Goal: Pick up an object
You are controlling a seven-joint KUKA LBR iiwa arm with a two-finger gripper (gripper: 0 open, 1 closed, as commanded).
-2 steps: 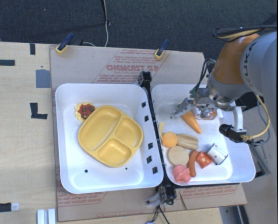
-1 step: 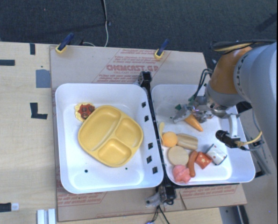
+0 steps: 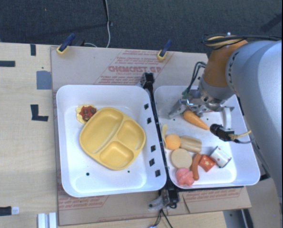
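The gripper (image 3: 183, 109) sits low in the right bin (image 3: 246, 172), near that bin's far left part, hanging from the grey arm that comes in from the right. The metal around its tip is cluttered from this angle, so it cannot be told whether the jaws are open or closed. An orange carrot (image 3: 196, 119) lies just beside the gripper, slanting toward the near right; its thick end seems to touch the gripper, though that is hard to judge.

Nearer the front of the same bin is a cluster of toy foods: an orange ball (image 3: 172, 141) touching a pale bread roll (image 3: 191, 143), a tan round biscuit (image 3: 181, 158) below them, a pink lump (image 3: 184, 176) at the front wall, a red sausage (image 3: 195, 164), a red block (image 3: 207, 163) and a small white can (image 3: 221, 156).

The left bin (image 3: 65, 175) holds a yellow divided plate (image 3: 112, 137), lying flat. A small pizza slice (image 3: 87, 112) peeks out at the plate's far left edge. Both bins rest on a sheet of cardboard (image 3: 124, 68).
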